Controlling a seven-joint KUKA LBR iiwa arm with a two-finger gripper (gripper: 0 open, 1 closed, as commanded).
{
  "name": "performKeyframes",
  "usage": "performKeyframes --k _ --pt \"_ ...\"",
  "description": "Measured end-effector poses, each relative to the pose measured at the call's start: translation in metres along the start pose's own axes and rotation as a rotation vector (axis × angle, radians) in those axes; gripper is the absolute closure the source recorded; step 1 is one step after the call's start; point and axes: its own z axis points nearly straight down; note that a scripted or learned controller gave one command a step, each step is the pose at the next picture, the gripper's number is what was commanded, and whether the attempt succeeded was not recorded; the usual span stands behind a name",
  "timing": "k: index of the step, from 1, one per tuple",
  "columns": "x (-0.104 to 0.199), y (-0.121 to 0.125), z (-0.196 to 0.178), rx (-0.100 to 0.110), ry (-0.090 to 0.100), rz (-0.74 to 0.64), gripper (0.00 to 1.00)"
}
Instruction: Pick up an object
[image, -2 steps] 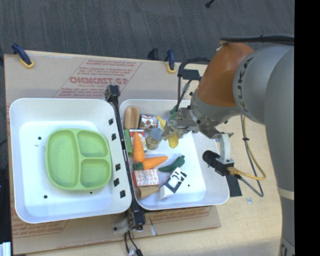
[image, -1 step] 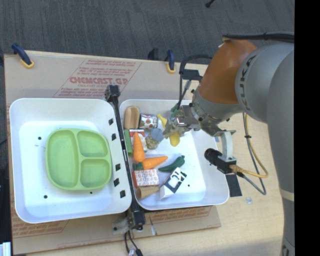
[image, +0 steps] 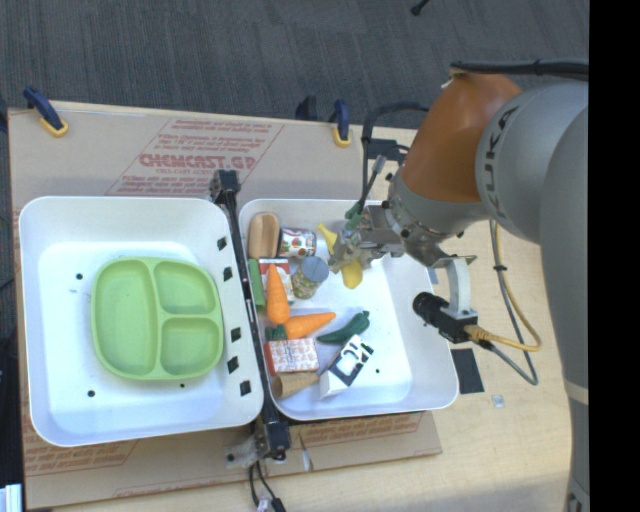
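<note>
My gripper (image: 350, 248) hangs low over the back middle of the right bin (image: 425, 375). A yellow toy (image: 352, 274) pokes out just below it, and whether it is held I cannot tell. Close to its left stand a small can (image: 297, 242) and a jar with a grey lid (image: 309, 276). A tan bun (image: 263, 236) lies at the bin's back left. Two orange carrots (image: 277, 296) (image: 312, 323) and a dark green vegetable (image: 349, 326) lie in the middle. A red and white box (image: 292, 355) and a black and white item (image: 347, 362) rest near the front.
The left bin (image: 50, 400) holds a light green divided plate (image: 157, 318). A black clip rail (image: 238, 290) runs between the bins. The arm's orange band (image: 455, 140) and a black cable fitting (image: 440, 312) hang over the right bin's right side.
</note>
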Motion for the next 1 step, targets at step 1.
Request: performKeyframes --k 1 --pt "0.0117 -0.0755 -0.0045 0.003 -0.002 0.010 1.00"
